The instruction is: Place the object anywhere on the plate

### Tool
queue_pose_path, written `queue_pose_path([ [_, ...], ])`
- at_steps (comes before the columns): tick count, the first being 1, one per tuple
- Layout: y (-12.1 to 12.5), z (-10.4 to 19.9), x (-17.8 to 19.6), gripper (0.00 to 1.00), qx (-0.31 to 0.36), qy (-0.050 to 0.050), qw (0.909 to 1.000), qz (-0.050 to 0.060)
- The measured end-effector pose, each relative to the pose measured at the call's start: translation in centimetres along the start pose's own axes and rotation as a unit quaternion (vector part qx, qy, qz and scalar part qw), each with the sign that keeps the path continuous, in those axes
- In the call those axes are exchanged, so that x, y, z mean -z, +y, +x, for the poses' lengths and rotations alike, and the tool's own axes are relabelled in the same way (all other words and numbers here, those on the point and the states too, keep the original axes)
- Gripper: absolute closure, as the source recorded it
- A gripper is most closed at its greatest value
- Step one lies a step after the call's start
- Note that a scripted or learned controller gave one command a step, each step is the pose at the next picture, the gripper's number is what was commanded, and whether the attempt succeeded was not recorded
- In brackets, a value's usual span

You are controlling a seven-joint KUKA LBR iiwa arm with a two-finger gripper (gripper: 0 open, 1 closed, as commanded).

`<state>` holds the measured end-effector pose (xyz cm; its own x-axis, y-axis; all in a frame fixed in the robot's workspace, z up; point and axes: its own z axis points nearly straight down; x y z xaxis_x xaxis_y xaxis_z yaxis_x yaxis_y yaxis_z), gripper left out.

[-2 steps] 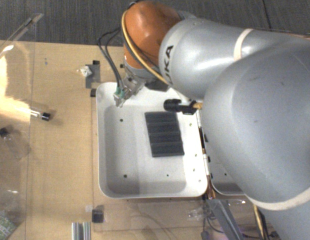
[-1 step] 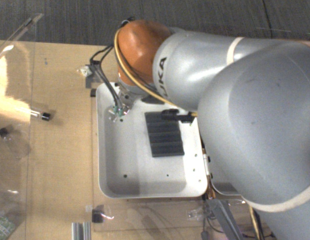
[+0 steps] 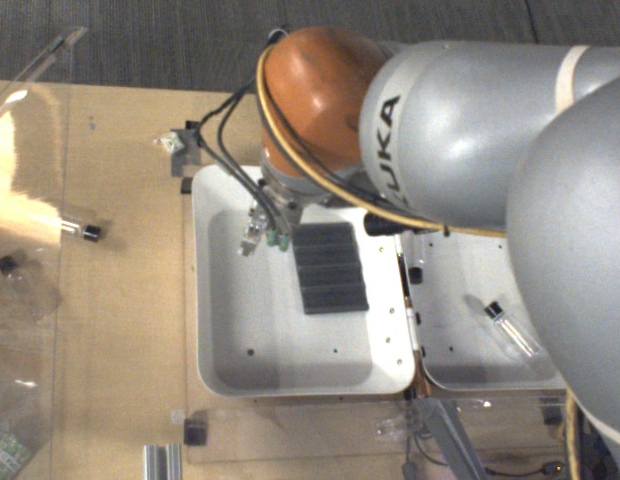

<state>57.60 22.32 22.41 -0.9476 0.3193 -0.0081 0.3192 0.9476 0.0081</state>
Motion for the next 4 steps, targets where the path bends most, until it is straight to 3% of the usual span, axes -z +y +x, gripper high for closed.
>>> queue_pose_path([
  [1,2.1,-4.2,6.9,1.0,0.351,0.0,0.9365,0.0],
  [2,3.9,-8.0,-0.5,1.0,0.217,0.002,0.9762,0.001],
  [3,1.0,-9.5,-4.9,1.0,0.153,0.002,0.9881,0.001],
  [4,1.0,-9.1,-4.2,1.0,0.36,0.001,0.9329,0.0],
])
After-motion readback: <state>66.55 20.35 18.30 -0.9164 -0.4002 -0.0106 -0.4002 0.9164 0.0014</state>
